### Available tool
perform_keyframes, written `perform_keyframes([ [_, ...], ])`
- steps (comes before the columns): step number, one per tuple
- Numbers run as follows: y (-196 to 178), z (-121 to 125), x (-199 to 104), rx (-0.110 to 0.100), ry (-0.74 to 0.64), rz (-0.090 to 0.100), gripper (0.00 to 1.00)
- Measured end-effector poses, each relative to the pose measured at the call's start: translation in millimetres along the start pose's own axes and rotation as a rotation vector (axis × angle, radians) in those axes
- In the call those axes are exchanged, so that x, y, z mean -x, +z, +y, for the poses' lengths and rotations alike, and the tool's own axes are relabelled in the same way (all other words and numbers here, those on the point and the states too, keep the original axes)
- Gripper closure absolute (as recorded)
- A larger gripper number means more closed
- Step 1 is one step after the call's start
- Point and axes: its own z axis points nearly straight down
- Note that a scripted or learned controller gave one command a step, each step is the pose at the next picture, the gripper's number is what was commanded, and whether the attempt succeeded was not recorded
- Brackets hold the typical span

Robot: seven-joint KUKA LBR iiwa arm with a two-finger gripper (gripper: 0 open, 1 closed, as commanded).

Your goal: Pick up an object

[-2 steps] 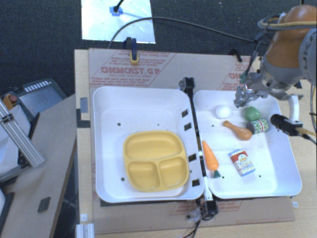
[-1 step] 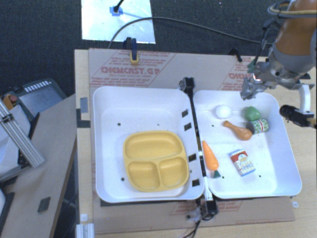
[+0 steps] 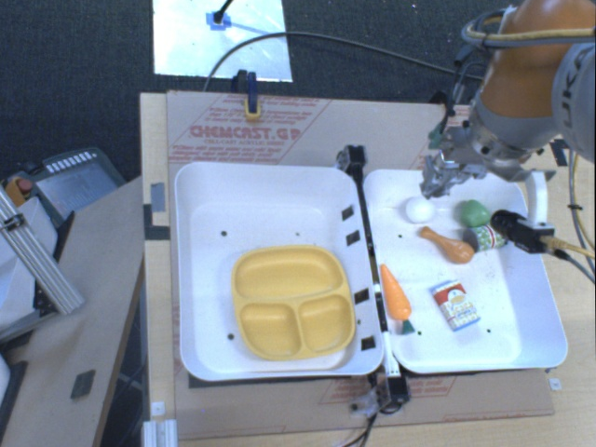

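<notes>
Two white bins sit side by side on the bench. The left bin (image 3: 200, 250) holds one thing: a yellow tray (image 3: 293, 301) with three compartments, one long one at the back and two smaller ones in front, lying toward the bin's front right.

The right bin (image 3: 521, 343) holds the small objects. A white ball (image 3: 419, 210) lies near the back left, directly under the gripper (image 3: 436, 186), which hangs just above it. A green lump (image 3: 473, 212) sits to the ball's right, and a small bottle (image 3: 486, 238) lies on its side just in front of the lump. A tan drumstick (image 3: 447, 244) lies between the ball and the bottle, slanting toward the front right. An orange carrot (image 3: 397, 296) rests against the bin's left wall, green end toward the front. A red and white box (image 3: 455, 305) lies flat near the middle, apart from the carrot.

Whether the gripper is wide or narrow I cannot tell; nothing is visibly held in it.
</notes>
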Motion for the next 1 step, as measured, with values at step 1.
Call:
perform_keyframes([
  [1, 18.8, -12.9, -51.5, -0.001, 0.001, 0.0, 1.0],
])
